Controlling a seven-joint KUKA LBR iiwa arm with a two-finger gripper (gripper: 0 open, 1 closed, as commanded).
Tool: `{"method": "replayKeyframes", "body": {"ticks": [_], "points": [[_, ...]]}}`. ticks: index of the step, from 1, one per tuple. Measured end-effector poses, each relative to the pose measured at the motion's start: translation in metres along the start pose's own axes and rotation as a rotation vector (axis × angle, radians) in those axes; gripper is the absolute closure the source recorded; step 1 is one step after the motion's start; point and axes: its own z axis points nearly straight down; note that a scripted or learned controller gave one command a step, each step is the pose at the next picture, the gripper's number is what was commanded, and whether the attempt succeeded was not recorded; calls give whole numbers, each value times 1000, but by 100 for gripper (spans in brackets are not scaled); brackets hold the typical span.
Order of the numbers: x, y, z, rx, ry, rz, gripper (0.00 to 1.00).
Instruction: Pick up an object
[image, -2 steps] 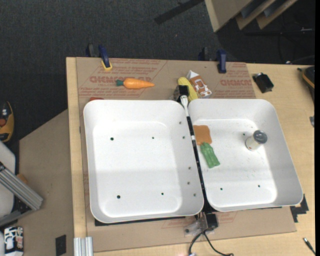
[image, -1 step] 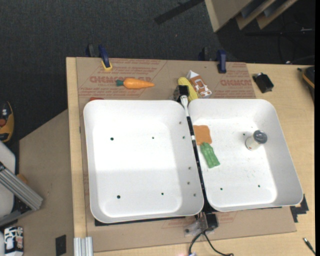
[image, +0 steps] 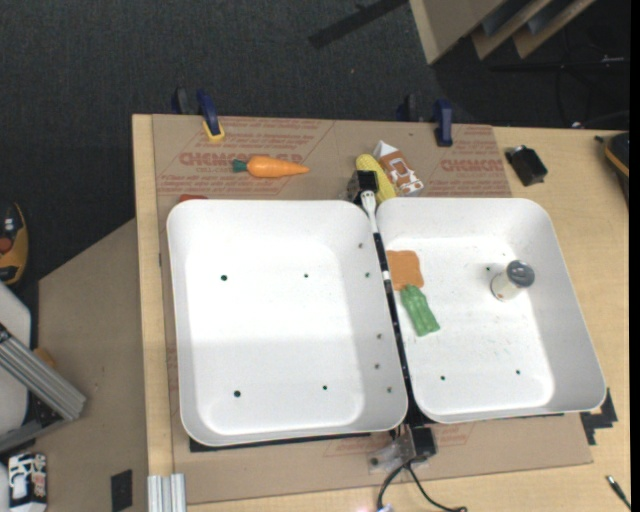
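A: Presumably easiest pick: bottle (image: 511, 279), right bin (image: 560, 330), toward its right side, well apart from orange pad (image: 404, 268) and green strip (image: 420, 310).

B: Likely light, stiff, smooth; seemingly tipped over, so liable to roll. Best pinched across the pale body, beside the grey cap.

A: Pad and strip?

B: Probably soft, flat, close to the left wall; harder to get under. Gripper state: cannot tell.

right bin (image: 560, 330): orange square (image: 404, 267), green strip (image: 420, 310), grey-capped cylinder (image: 511, 279) (tipped) | carrot (image: 270, 168) on board
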Motion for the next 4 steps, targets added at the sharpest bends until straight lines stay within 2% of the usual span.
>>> {"method": "replayKeyframes", "body": {"ticks": [1, 2, 3, 4], "points": [[0, 1, -11, -6, -3, 0, 100], [104, 0, 81, 12, 5, -11, 100], [150, 1, -12, -11, 2, -6, 100], [233, -3, 182, 20, 0, -6, 100]]}}
